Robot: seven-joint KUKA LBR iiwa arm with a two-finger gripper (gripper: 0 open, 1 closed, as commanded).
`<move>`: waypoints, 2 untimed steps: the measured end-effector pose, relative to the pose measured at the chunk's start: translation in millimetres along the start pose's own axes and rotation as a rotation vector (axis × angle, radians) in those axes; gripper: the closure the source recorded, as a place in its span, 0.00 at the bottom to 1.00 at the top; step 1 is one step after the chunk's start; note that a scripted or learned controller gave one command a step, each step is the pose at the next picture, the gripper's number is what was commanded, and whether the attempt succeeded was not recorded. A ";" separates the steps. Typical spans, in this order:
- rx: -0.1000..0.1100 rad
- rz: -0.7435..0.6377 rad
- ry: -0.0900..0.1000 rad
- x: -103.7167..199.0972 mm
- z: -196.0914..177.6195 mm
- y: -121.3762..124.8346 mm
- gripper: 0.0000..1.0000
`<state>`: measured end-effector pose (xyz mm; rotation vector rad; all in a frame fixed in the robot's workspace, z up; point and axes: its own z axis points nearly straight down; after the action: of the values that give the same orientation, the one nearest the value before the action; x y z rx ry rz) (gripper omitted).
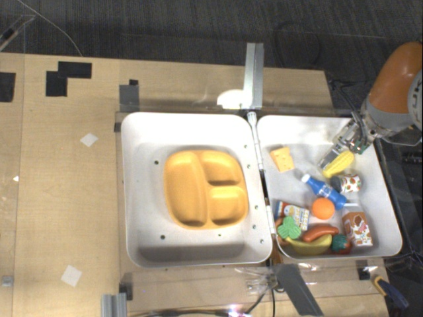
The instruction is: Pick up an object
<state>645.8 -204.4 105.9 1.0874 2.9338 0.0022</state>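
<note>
My gripper (346,144) hangs over the upper right part of the right bin (390,210), with the grey arm and its orange band reaching in from the right. Directly below and left of it lies a yellow corn cob (337,163), tilted, its upper end touching or just under the gripper tip. Whether the corn is gripped is not visible. Near it are a blue bottle (324,189), an orange ball (322,208) and a small white cup (350,183).
The right bin also holds a cheese wedge (282,158), a brown carton (356,228), a red-white packet (293,212), a sausage (318,232), a banana (309,245) and a green piece (288,229). A yellow divided plate (203,187) lies in the left bin (142,177).
</note>
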 end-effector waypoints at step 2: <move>-0.003 -0.032 -0.007 41.6 1.2 -35.9 1.00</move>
<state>590.9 -204.5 104.0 1.0382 2.9434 0.0019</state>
